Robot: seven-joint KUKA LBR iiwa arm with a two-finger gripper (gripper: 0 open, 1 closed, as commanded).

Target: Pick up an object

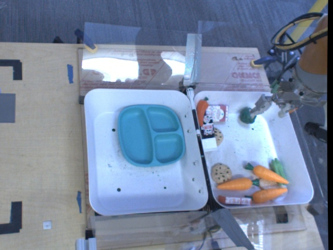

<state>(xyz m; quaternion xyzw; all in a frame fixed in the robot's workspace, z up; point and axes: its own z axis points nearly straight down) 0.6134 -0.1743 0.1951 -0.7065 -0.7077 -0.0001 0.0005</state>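
Carrots (250, 184) and cookie (221, 172) lie in right bin (299, 155), untouched | end effector (260, 108) at far corner beside small green object (247, 117) | grip state: cannot tell, possibly touching | pick not done

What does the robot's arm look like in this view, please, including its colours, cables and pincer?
The arm is grey with an orange band above the wrist. Black and yellow cables loop beside it near the top right. Its wrist carries pale metallic fittings, and the pincer is a slim grey two-finger piece.
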